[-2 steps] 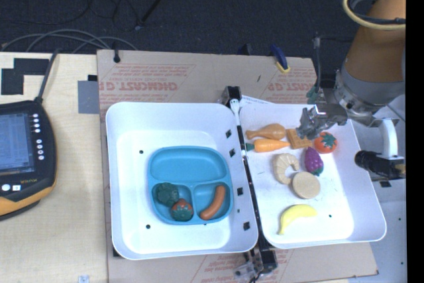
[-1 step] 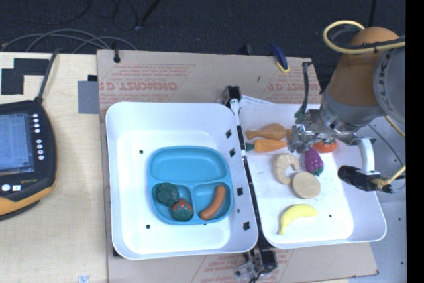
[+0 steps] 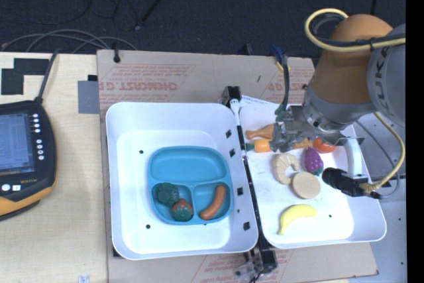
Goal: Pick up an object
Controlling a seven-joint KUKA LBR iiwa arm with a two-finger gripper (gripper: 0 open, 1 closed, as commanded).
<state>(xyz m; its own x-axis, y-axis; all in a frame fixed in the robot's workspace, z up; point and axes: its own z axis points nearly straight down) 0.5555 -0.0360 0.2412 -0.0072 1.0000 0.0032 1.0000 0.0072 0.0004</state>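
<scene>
Both white bins (image 3: 126,142) look like smooth, slightly glossy plastic, and the blue divided plate (image 3: 189,166) has the same moulded sheen. The banana (image 3: 296,216), sausage (image 3: 213,202) and purple eggplant (image 3: 313,160) read as shiny toy plastic. Under the bins lies matt brown cardboard (image 3: 172,79) on a pale wood-grain desk (image 3: 40,235).

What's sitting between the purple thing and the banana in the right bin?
In the camera view, a round tan slice lies between the purple piece and the banana.

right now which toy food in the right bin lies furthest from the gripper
The yellow plastic banana, alone near the right white bin's front edge; the other toys cluster closer to the gripper.
</scene>
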